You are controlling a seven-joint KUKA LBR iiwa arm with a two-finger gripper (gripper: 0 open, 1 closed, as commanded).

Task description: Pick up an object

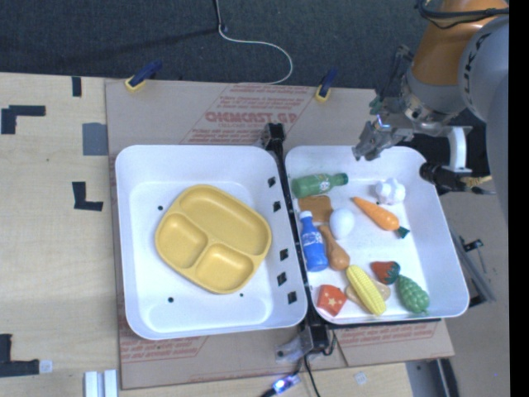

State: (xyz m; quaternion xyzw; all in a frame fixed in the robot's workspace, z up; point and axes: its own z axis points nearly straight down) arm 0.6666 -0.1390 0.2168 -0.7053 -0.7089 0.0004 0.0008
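- Take the divider [285, 213] between the two bins as your landmark. Left of it, the left bin [136, 222] holds a yellow sectioned tray [213, 238] near its middle, well apart from anything you might pick.
- Just right of the divider sit the green bottle [318, 184], lying on its side, and below it the blue bottle [312, 242], also lying, with a white egg [341, 222] and a brown drumstick-like piece [331, 242] just beside them.
- Further right of the divider lie the carrot [378, 213], a small white lumpy item [387, 191], the corn cob [364, 289], a red piece [331, 299], a strawberry-like piece [384, 270] and a green knobbly item [412, 294], all inside the right bin [438, 222].
- The gripper [368, 145] hangs over the far rim of the right bin, right of the divider, above and apart from every toy; nothing is in it, and you cannot tell from this slant whether its parts are spread or closed.
- You are, by my reading, in the approach step: no target is touched. The next move calls for coming forward over one isolated piece, the carrot or the green bottle perhaps, then descending straight onto it.
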